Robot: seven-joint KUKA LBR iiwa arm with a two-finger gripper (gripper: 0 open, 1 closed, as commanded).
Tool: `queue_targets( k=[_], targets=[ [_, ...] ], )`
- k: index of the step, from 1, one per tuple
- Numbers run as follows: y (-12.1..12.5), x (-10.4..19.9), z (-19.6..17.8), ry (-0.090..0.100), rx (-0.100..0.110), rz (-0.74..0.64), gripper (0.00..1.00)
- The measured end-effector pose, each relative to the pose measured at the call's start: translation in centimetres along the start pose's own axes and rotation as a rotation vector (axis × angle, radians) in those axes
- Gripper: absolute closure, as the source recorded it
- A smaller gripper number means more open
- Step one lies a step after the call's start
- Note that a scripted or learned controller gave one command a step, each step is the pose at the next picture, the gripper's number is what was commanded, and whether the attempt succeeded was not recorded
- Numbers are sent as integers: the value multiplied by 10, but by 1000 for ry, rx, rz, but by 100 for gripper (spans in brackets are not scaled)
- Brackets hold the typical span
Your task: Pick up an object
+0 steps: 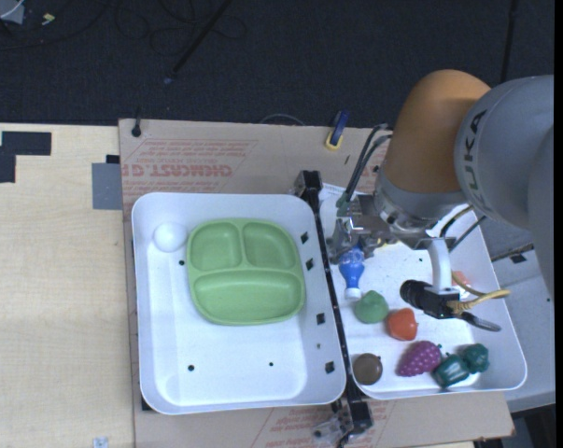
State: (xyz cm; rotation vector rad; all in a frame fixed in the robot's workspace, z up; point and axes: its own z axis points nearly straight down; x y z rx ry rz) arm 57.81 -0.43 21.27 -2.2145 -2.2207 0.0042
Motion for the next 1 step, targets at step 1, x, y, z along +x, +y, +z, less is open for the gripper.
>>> queue_targets(
  k=[1],
  targets=[
    [-30, 52, -15, 1, -1, -2, 100]
  ],
)
